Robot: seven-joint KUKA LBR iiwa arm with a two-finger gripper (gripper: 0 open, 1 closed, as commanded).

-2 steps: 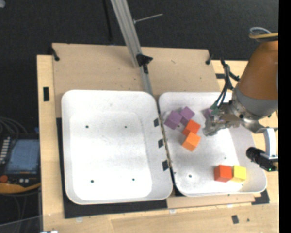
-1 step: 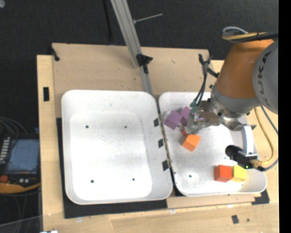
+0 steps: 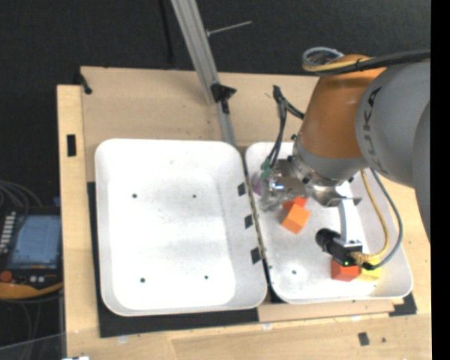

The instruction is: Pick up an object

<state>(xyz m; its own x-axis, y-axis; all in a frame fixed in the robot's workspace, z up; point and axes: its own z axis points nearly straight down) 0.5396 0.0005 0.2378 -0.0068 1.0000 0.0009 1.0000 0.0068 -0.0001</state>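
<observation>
The arm entered from the right and stood over the right bin [image 3: 394, 283]. The tool [image 3: 279, 190] was positioned low at that bin's left side, near the divider between the bins. Whether the tool was released or clenched could not be determined. An orange block [image 3: 295, 217] lay just below the tool; contact could not be confirmed. A red object [image 3: 343, 270] lay at the bin's lower right. The left bin [image 3: 172, 223] rested alongside on the surface [image 3: 75, 201].
</observation>
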